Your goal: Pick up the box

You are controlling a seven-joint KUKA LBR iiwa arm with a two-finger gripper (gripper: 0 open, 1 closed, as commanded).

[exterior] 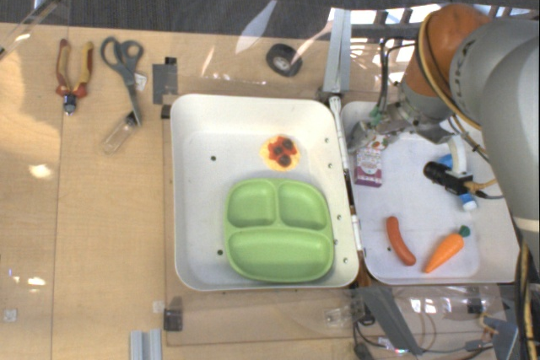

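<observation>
Box (pixel 369 163): small white-and-purple carton, flat in right bin (pixel 422 265); end effector (pixel 377 128) grip unclear.

My gripper (pixel 374 127) hangs over the right bin's (pixel 422 206) back-left corner, just above the small box (pixel 369 163). A sausage (pixel 400 240) and carrot (pixel 445 252) lie nearer the front.

A green divided tray (pixel 278 229) lies in the left bin (pixel 194 181); scissors (pixel 125 67) and pliers (pixel 72 73) rest on the bench.
</observation>
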